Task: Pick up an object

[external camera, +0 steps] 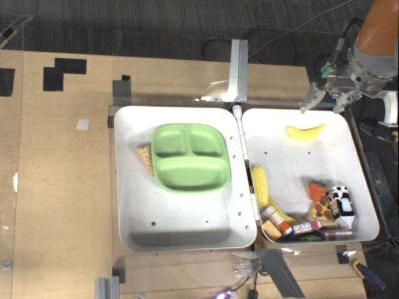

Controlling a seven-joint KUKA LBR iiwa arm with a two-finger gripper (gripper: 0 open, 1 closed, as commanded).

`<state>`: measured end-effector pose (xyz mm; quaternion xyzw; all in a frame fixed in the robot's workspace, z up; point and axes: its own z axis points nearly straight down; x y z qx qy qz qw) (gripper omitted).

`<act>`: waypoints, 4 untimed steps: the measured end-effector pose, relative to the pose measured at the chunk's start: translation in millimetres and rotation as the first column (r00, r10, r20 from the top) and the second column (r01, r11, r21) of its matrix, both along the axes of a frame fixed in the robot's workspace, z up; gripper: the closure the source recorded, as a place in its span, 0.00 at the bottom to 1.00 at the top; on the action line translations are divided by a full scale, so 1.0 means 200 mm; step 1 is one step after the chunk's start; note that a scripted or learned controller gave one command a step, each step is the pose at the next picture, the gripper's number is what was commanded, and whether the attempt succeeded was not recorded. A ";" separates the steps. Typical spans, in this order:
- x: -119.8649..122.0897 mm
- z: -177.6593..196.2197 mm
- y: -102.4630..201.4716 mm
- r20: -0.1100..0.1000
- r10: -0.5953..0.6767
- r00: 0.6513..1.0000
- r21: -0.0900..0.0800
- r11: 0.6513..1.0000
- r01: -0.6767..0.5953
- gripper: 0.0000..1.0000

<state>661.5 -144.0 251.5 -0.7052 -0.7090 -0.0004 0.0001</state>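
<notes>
A: What's in the left bin (pixel 134 226)?
B: A green plate (pixel 189 157) at its middle.
A: The banana (pixel 305 131)?
B: Near the right bin's (pixel 358 161) far edge, lying left-right, ends curling up.
A: Gripper (pixel 324 104)?
B: Above that edge, fingers spread, empty.

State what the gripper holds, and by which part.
Nothing: the gripper hangs open above the right bin's far edge, its fingers bare, the banana lying apart below it.

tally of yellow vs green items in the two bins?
Yellow: 2, a banana and a corn cob, both in the right bin
Green: 1, a divided plate in the left bin
Total: 3
</notes>
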 end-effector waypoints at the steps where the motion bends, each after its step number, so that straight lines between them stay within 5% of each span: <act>1: -0.11 -0.55 0.16 -0.001 0.122 0.993 0.000 0.993 -0.122 0.00; 2: -0.28 -0.75 -0.12 0.001 0.245 0.969 0.000 0.969 -0.245 0.00; 3: 0.00 -0.82 -0.19 -0.028 0.318 0.948 0.017 0.948 -0.318 0.00; 4: 0.01 -0.77 -0.18 -0.027 0.320 0.947 0.015 0.947 -0.320 1.00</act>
